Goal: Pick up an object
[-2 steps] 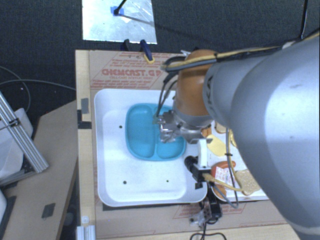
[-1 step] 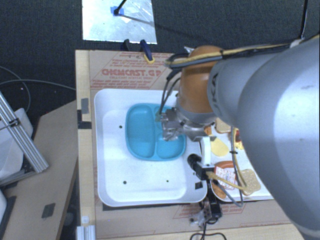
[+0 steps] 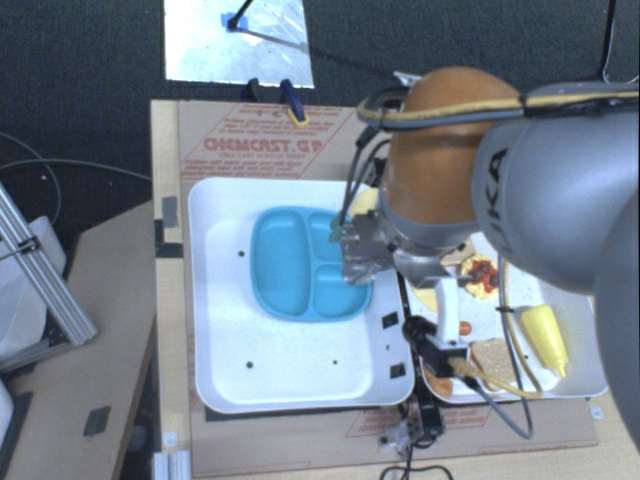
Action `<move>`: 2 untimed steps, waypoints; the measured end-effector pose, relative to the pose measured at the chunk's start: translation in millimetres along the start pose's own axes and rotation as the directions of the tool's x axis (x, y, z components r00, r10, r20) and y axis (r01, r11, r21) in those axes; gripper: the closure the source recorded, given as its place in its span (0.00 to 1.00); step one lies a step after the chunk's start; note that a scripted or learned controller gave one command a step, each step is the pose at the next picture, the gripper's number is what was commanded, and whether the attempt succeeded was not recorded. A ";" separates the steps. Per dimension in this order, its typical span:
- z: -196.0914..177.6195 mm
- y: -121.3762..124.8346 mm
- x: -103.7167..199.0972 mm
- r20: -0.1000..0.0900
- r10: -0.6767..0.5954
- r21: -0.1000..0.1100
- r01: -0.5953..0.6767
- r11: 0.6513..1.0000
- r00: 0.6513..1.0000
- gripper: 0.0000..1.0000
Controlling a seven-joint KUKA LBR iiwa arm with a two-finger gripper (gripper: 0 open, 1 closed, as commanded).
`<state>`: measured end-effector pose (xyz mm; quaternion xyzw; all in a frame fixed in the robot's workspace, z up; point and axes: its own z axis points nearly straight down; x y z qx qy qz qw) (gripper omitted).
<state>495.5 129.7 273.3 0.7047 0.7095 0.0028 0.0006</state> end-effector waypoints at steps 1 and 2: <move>40.2 51.3 -53.2 0.005 0.010 0.004 -0.010 1.000 1.000 1.00; 48.6 1.6 -37.4 0.002 0.002 0.008 -0.003 1.000 1.000 1.00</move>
